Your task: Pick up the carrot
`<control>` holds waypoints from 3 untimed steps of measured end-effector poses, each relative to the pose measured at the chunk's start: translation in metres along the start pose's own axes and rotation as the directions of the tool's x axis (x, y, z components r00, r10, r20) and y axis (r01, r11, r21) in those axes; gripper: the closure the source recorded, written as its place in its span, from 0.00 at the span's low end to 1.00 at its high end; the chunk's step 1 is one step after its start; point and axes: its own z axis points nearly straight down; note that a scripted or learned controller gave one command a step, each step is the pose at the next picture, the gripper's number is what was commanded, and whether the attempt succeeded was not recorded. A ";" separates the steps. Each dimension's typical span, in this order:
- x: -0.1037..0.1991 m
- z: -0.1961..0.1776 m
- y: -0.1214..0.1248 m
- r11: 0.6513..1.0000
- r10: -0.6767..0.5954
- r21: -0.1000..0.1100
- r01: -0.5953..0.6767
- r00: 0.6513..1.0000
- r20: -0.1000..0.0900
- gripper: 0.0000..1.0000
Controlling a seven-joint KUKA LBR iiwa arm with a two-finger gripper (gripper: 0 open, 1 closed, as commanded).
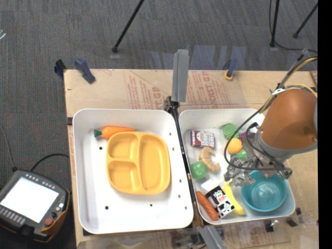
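The gripper (234,176) hangs low over the right bin (290,207), at about nine o'clock from the blue bowl (265,193); whether it is spread or pressed together I cannot tell. Farther off, the carrot (116,131) lies in the left bin (83,191), touching the yellow tray (139,163) at its eleven o'clock. It looks like light, stiff, smooth plastic; grasp across its thick middle.

Orange carrot (116,131) (flat) beside tray
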 end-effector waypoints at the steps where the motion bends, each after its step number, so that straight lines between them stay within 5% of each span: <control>1: -0.008 -0.089 -0.057 0.978 0.208 0.009 -0.208 0.978 0.015 1.00; 2: -0.001 -0.096 -0.076 0.989 -0.150 0.009 0.150 0.989 0.009 1.00; 3: -0.057 -0.014 -0.082 0.999 -0.048 0.002 0.048 0.999 0.005 1.00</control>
